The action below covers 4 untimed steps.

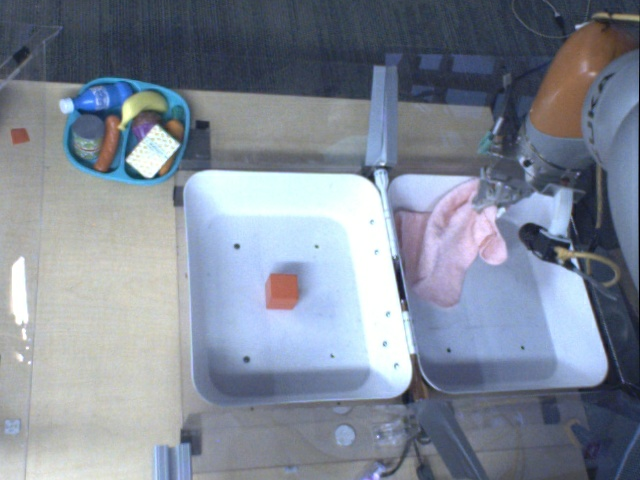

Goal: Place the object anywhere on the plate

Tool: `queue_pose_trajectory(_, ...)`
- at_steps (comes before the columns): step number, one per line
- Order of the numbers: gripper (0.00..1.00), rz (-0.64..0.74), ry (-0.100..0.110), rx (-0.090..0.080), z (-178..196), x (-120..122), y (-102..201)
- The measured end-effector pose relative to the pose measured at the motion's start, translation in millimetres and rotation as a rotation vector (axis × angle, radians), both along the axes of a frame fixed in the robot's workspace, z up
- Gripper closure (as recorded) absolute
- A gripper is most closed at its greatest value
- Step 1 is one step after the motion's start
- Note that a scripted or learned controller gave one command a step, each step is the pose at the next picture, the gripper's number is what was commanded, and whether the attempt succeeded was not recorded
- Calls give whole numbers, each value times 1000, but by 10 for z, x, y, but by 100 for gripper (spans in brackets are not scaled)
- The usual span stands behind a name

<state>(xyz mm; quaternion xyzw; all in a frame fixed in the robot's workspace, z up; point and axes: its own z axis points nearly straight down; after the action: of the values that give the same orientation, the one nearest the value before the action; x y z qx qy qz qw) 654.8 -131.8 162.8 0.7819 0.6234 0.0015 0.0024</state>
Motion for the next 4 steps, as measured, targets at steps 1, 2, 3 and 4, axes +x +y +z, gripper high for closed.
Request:
queue_pose_trajectory(1,100,-1,-3,0,434,-3,38)
queue_pose_trajectory(2,100,8,-3,0,632,19,56)
queue_pose_trajectory(3,100,415,-2,-1,729,-10,613)
queue_pose_trajectory(4,100,820,-3,-4,814,-118,1177)
